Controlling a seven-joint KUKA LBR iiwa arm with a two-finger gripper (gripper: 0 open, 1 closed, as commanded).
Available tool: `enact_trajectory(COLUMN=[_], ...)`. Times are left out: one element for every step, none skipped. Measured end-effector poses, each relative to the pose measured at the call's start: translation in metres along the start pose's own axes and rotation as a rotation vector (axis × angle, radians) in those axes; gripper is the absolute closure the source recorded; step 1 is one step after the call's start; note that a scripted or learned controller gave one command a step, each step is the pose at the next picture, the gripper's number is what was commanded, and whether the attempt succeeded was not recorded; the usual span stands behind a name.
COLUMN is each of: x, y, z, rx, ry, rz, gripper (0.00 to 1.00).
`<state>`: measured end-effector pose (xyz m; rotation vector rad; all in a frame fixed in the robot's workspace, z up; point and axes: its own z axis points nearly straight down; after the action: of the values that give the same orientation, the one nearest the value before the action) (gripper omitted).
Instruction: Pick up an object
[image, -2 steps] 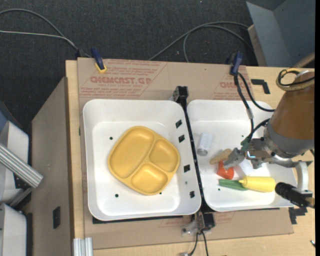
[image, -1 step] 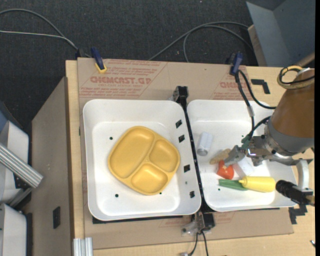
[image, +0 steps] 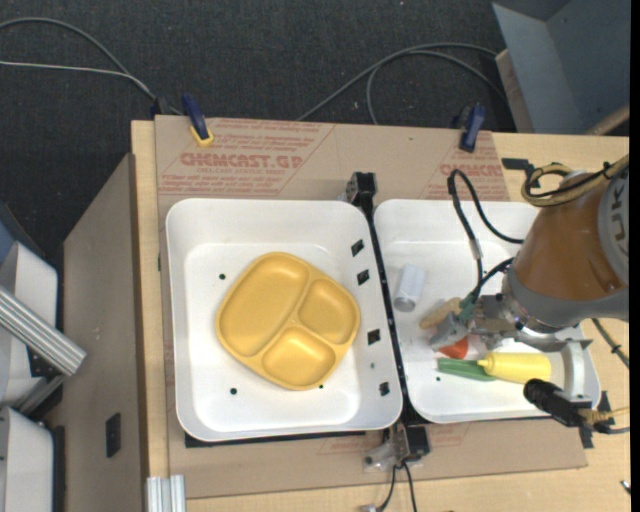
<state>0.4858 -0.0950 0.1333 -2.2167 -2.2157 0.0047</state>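
Reaching into the cluttered right bin (image: 430, 405), your tool (image: 462, 322) sits low among the small items.
Watch for a snag or miss: the red piece (image: 455, 349), green stick (image: 460, 369), yellow object (image: 518, 366) and grey cylinder (image: 406, 286) crowd together. I cannot tell the tool's state; the wrist hides it.

We see a yellow divided plate (image: 289, 319) in the white left bin (image: 185, 300). In the white right bin (image: 430, 225) we see a yellow bottle (image: 518, 366), a green stick (image: 462, 370) and a pale grey cylinder (image: 407, 287).
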Motion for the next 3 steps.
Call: enact_trajectory(x=[0.001,0.000,-0.001], y=[0.000,0.001,0.007], z=[0.051,0.038,-0.006], rx=[-0.002,-0.008,-0.010], ry=[0.000,-0.002,-0.004], rz=[0.000,0.001,-0.001], gripper=[0.00,1.00,1.00])
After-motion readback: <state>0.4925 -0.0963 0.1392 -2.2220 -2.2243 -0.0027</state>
